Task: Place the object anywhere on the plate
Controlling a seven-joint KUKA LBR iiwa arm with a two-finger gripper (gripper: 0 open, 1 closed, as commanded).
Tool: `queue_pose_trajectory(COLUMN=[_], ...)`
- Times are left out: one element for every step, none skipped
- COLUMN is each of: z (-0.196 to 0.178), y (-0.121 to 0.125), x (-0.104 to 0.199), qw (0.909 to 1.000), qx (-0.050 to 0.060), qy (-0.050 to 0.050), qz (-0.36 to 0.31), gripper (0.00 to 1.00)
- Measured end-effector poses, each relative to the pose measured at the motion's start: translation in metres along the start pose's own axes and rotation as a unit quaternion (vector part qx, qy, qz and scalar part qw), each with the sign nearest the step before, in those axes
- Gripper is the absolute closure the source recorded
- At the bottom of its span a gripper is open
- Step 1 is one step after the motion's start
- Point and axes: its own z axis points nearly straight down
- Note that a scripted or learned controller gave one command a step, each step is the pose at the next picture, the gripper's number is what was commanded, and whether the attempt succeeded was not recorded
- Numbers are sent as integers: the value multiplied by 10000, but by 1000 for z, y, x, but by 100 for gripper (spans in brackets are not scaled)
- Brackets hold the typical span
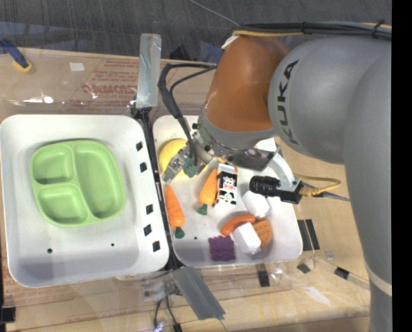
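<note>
Robotics laboratory test station: a large grey industrial arm with an orange band (244,81), lettered KUKA, reaches over two shallow white plastic bins (19,254) set side by side on a pale wooden bench (330,292). Left of the arm lies a light-green three-compartment plastic plate (77,182); beneath the arm are small toy food items, including an orange plastic carrot (174,209). Black cables (167,92) and clear sheeting (88,81) lie beyond the bins.

"KUKA" on the arm (309,109)
</note>
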Motion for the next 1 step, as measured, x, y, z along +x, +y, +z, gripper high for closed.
queue_pose_trajectory(z=[30], y=[16], x=[-20], qw=[9995], qx=[-2], qy=[1], qz=[-318], gripper=[100])
